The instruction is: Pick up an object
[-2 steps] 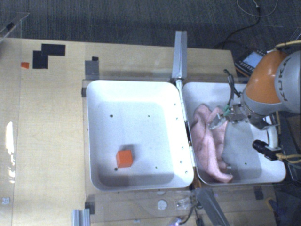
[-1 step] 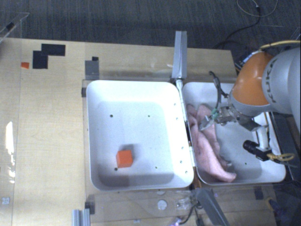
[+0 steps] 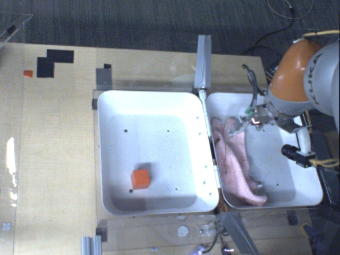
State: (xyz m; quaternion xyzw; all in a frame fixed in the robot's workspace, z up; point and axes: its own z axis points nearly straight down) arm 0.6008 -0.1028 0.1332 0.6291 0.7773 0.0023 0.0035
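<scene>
Left bin (image 3: 106, 142): one orange block (image 3: 141, 179), sitting on the floor toward the near-left corner, clear of all walls. Nothing is touching it.

Right bin (image 3: 305, 195): one pink cloth (image 3: 234, 166), bunched into a long strip along the bin's left wall, running from near the far-left corner down to the near edge, where it curls into a rounded end. The rest of that bin's floor is bare white.

My arm (image 3: 313, 78) comes in from the right, orange band and grey wrist hanging over the far-right part of the right bin. My gripper (image 3: 254, 117) is low over the far end of the cloth, at or just beside its upper edge. I can't tell whether it's touching the fabric. My fingers are too small and cluttered from this angle, so I can't tell if they're apart or together, and I see no cloth between them.

The cloth lies slack on the bin floor. The orange block is well apart from my gripper, across the divider between the bins.

Bench (image 3: 53, 169): black markers (image 3: 50, 61) and a small orange square (image 3: 28, 74) at the far-left corner.
</scene>
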